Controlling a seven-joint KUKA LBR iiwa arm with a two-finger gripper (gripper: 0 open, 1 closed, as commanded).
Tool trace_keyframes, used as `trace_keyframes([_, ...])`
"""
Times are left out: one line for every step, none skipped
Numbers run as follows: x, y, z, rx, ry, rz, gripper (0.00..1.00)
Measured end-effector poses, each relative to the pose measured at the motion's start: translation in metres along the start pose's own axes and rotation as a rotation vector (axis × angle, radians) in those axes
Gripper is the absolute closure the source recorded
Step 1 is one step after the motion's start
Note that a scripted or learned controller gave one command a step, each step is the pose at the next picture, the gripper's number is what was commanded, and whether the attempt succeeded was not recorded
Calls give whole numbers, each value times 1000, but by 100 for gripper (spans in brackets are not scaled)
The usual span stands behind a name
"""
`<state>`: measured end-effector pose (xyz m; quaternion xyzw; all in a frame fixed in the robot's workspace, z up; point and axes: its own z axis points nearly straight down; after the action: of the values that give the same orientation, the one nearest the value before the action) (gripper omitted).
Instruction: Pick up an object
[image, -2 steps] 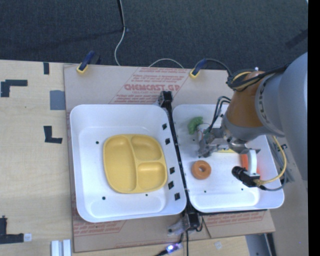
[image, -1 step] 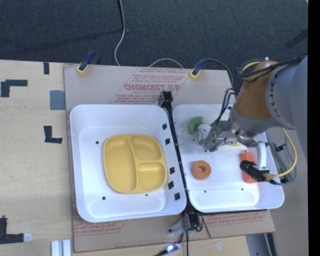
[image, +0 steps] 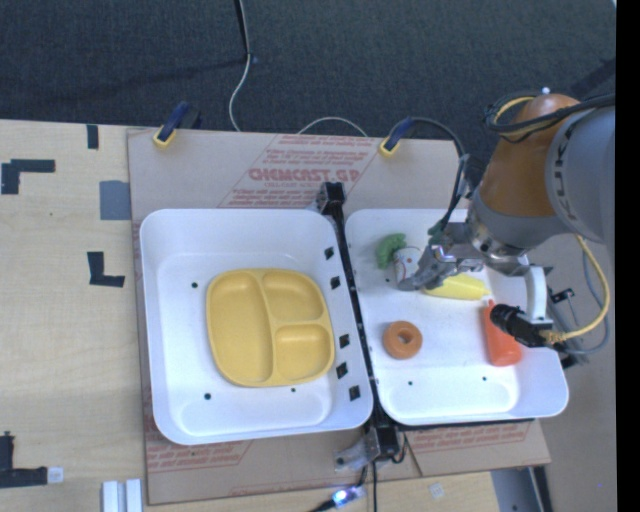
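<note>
Right bin (image: 460, 400): gripper (image: 425, 275) low over the upper part, reaching in from the right. Jaw state: cannot tell; the fingers blur into a dark metallic cluster, and nothing is visibly held between them. Green object (image: 390, 248), possibly a toy vegetable: just up and left of the jaws, close to the fingertips, contact unclear. Yellow object (image: 460, 289): directly to the right of the jaws, partly under the wrist, lying flat. Orange-brown ring (image: 403, 340), doughnut-shaped: below the jaws, apart from them, flat on the bin floor. Orange-red object (image: 502, 340): below and well to the right of the jaws, near the bin's right wall. Left bin (image: 170, 300): far left of the jaws, bearing a yellow divided plate (image: 268, 325), three compartments, flat.
</note>
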<state>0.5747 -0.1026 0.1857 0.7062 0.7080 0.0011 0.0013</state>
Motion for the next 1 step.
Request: trace_keyframes([11, 1, -53, -1, 0, 0, 100])
